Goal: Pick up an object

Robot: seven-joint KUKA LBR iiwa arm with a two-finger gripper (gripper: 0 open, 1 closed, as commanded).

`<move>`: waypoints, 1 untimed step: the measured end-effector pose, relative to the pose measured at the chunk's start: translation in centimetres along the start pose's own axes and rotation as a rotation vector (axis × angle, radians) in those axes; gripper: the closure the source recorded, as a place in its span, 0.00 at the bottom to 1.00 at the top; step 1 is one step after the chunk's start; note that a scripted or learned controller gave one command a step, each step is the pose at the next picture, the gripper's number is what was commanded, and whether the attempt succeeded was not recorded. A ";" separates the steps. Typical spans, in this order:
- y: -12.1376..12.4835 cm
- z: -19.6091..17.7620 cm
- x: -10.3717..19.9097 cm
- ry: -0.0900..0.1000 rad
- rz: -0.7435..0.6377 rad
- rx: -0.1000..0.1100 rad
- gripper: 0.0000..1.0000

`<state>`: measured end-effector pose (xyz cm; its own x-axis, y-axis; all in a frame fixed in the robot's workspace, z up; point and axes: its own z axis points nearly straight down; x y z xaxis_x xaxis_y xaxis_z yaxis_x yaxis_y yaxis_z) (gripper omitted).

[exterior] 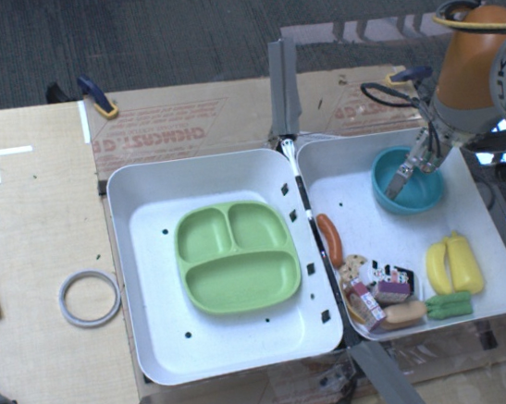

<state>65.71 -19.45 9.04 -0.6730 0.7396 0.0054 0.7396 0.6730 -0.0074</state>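
At the upper right of the frame the gripper (405, 175) is down inside a blue bowl (409, 195), which sits in the upper part of the right bin (492, 237). The jaws are too small and too blurred against the bowl's inner wall to show whether they are open, closed, or around the rim; I cannot tell.

The likely trouble is the bowl itself. Its wall is curved and smooth, so jaws closing on it could slide off, or tip the bowl so it skids against the bin wall. If they close in the hollow instead of over the rim, they would grip nothing.

The right bin holds everything else worth picking. Along its lower right lie two yellow bananas (454, 264) side by side, with a green vegetable (449, 307) just below them. Along its left wall lies an orange-red sausage (331, 236), and below that a huddle of small packets (377, 283) and a tan roll (403, 314), touching one another. That clutter would be hard to grasp cleanly.

The left bin (143, 286) holds a green divided plate (237, 256), its three compartments bare. A ring of tape (89, 297) lies on the tabletop (31, 218) at the left of the frame.
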 end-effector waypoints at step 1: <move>-3.7 0.0 5.7 -0.004 0.352 -0.008 0.00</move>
<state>59.14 -17.73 9.06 -0.3770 0.9262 -0.0001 0.9262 0.3770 0.0000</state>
